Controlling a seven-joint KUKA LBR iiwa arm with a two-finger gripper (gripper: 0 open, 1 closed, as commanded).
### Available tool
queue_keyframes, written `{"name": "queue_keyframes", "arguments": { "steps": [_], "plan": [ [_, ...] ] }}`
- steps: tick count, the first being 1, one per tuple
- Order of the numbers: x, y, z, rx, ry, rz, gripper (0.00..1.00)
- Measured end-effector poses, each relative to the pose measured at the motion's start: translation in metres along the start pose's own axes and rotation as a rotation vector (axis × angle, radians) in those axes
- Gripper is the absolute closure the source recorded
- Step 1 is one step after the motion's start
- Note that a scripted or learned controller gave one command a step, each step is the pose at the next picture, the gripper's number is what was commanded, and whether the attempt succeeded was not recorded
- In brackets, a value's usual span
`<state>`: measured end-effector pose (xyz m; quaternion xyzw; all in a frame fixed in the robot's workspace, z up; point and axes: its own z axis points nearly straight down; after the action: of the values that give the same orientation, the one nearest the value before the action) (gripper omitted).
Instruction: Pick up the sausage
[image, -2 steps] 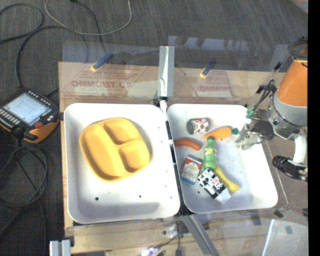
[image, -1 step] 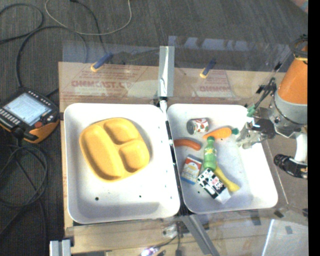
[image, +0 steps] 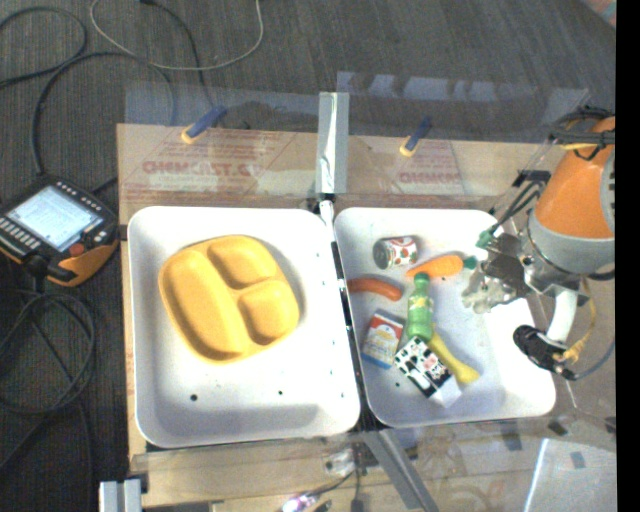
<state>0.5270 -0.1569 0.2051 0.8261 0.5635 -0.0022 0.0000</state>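
Two shallow white bins sit side by side on the bench: the left bin (image: 150, 400) carries a yellow divided tray (image: 232, 296), and the right bin (image: 510, 395) carries a scatter of small items. The grey arm (image: 575, 210) with its orange band comes in from the right edge and bends down over the right side of the right bin. Its gripper (image: 483, 287) hangs low there, pointing left toward the items; it is too blurred and pale against the bin floor to tell whether it is parted or closed, and nothing can be seen held in it.

The sausage (image: 376, 288), reddish and slim, lies flat in the left part of the right bin, close to the wall between the bins and well apart from the gripper. Just beyond it stands a small can (image: 396, 251) on its side, and to its right lie an orange carrot (image: 440, 267) and a green bottle (image: 419, 308). Nearer the front are a small red and white carton (image: 381, 339), a black and white patterned box (image: 426, 367) and a yellow banana (image: 455, 362).

Faint red lettering runs across the cardboard (image: 200, 170) behind the bins, but it cannot be read. A handheld control pendant (image: 55, 228) with a lit screen lies on the carpet at far left.
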Motion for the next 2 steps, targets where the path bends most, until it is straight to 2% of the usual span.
{"name": "queue_keyframes", "arguments": {
  "steps": [2],
  "plan": [
    [0.0024,0.0009,-0.0137,0.007,-0.002,-0.005,1.0]
  ]
}}
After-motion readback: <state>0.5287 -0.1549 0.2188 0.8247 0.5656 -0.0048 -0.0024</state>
